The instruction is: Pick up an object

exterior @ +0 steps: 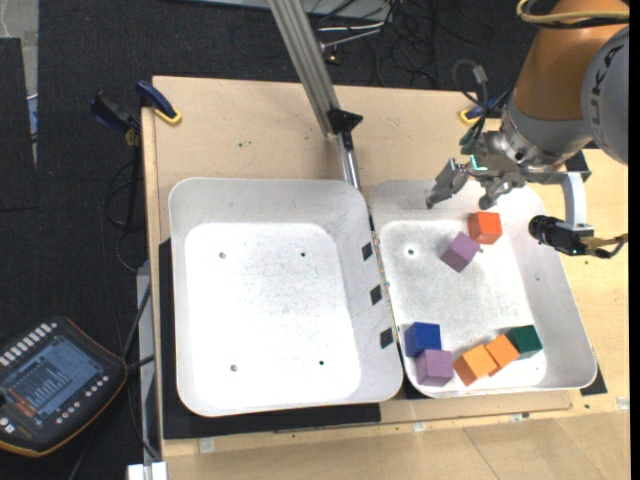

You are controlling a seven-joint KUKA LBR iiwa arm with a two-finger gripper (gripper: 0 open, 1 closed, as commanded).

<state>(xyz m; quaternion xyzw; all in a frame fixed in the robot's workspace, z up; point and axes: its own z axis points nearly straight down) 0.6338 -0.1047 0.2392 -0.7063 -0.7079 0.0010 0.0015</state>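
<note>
Seen from above at a slant: two-finger metal gripper (466,185) on the grey arm with its orange band (563,48), poised over the far rim of the shallow white right-hand bin (560,298), fingers spread apart, gripping nothing. Just beside it on the speckled plastic floor, a small orange cube (486,227) touching a tilted lilac cube (459,252), with bare floor around the pair. Crowded along the near rim: blue cube (423,337), second lilac cube (434,366), two more orange cubes (478,359) and a dark green cube (524,342). Alongside, the matching left-hand bin (185,298) with rounded corners, on a pale wooden bench (240,128).
</note>
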